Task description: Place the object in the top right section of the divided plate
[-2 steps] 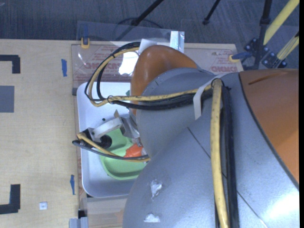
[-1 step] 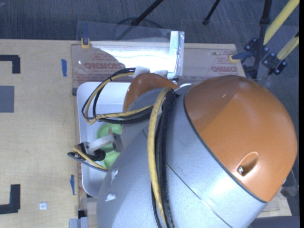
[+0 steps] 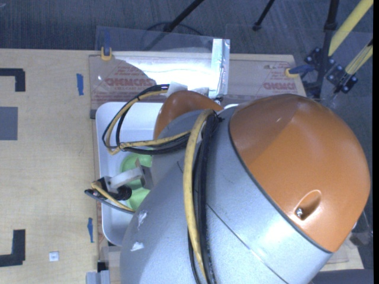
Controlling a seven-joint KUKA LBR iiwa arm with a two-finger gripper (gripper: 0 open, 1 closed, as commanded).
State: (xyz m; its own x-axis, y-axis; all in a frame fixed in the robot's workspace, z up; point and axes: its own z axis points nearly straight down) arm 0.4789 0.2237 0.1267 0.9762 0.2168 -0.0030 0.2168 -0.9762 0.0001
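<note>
- Most of the frame is taken up by the arm (image 3: 254, 206), whose grey body and orange cap lie over the bins, so little of the work area can be read.
- A white bin (image 3: 109, 114) is seen at the left, its rim and wall exposed on the wooden surface (image 3: 47, 158).
- Inside that bin, patches of green (image 3: 137, 179) are visible; they are judged to be part of the divided plate, though its sections cannot be made out.
- The top right section is covered by the arm, so whether anything lies in it cannot be told.
- A pale, whitish piece (image 3: 125, 178) is seen against the green, next to the cable ends; whether this is the object or part of the tool cannot be decided.
- The claw is hidden under the wrist, and whether it is wide, narrow or holding anything cannot be told.
- Progress is therefore uncertain: placement is not confirmed, and from the low reach the step in hand is judged to be work directly over the plate.
- The arm is reached in from the right and bent down steeply into the left bin, with yellow and black cables (image 3: 127, 141) looped above the wrist.
</note>
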